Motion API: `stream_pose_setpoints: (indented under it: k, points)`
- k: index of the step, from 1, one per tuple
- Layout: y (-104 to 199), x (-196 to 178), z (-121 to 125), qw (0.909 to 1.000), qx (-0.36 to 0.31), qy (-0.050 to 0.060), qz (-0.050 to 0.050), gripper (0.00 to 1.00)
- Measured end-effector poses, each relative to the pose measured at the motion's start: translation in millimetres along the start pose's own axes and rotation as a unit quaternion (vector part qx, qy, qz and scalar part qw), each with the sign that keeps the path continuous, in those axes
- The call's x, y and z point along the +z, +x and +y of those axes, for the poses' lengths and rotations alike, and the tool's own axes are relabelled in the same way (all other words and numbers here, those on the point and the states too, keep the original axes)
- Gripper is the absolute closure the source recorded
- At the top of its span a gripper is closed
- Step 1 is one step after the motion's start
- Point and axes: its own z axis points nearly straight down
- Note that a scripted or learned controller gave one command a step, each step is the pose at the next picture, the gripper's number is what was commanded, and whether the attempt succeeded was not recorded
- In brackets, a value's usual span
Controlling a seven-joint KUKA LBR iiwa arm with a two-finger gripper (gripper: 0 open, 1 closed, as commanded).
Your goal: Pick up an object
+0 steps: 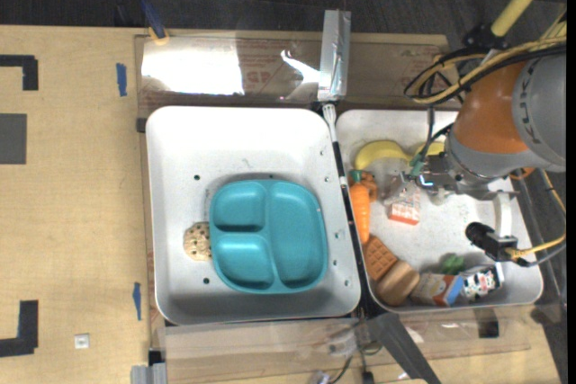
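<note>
The right bin holds several toy foods. A yellow banana lies at its far left, with an orange carrot running along the left wall. A brown waffle and a bread roll sit near the front left. A small red-and-white packet lies in the middle. My gripper hangs over the bin just above that packet and right of the banana. The grey arm with its orange band reaches in from the right.
The left bin carries a teal divided plate with a speckled cookie at its left edge. A green-topped item and a small dark-labelled bottle lie at the right bin's front. Cables loop behind.
</note>
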Motion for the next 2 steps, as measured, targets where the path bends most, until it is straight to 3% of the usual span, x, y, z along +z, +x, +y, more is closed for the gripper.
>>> stream_pose_setpoints:
  k: [1, 2]
  points:
    - [1.0, -7.3, 0.7, 1.0000, 0.000, 0.000, 0.001, 1.00]
    - [71.5, -119.2, -43.2, 0.9949, 0.101, -0.001, 0.001, 1.00]
